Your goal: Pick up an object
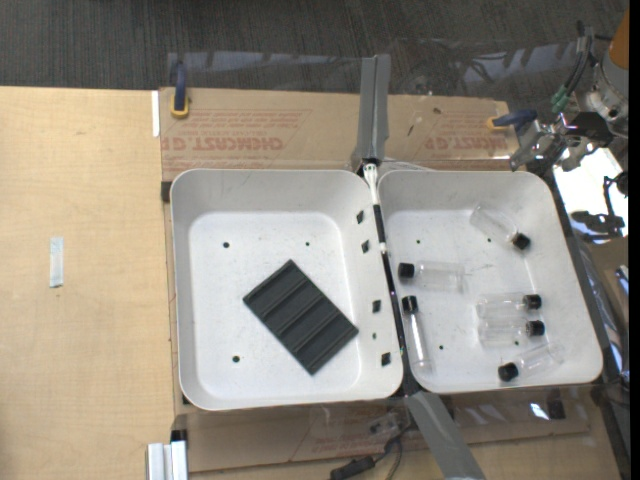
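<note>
while the gripper [548, 146] hangs past the right bin's [560, 208] far corner, nothing is picked — whether its fingers are spread cannot be told.
best to drop straight over one well-separated piece — the ridged black slab [300, 316] lies alone in the left bin [190, 268]. count: two bins, one slab, six clear black-capped tubes [497, 226] in the right bin.

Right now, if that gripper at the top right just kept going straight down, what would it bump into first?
Probably the far right corner of the right bin, at or near its rim. The gripper hangs about over that corner, though depth is hard to judge. The nearest clear vial lies further in.
</note>
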Controlling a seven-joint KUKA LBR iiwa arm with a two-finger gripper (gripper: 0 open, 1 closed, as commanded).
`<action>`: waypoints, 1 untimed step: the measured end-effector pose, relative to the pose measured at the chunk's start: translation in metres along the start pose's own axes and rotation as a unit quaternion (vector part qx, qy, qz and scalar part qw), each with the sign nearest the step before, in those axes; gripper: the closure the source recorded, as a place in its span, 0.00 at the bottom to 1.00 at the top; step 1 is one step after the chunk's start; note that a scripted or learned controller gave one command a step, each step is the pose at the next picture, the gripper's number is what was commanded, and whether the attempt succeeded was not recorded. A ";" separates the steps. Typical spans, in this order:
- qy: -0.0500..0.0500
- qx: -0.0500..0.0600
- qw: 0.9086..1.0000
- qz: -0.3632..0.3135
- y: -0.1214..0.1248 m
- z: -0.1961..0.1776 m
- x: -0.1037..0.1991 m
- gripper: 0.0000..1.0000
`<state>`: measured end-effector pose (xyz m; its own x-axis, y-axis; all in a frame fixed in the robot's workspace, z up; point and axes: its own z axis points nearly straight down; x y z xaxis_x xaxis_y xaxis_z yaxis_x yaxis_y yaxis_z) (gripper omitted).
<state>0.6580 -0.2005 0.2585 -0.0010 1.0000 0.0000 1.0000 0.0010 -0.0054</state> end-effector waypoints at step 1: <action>-0.001 0.000 0.998 -0.066 -0.007 -0.153 -0.022 0.00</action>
<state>0.6523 -0.2225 0.4111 -0.1326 0.9912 -0.0007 0.9912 0.1326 -0.0045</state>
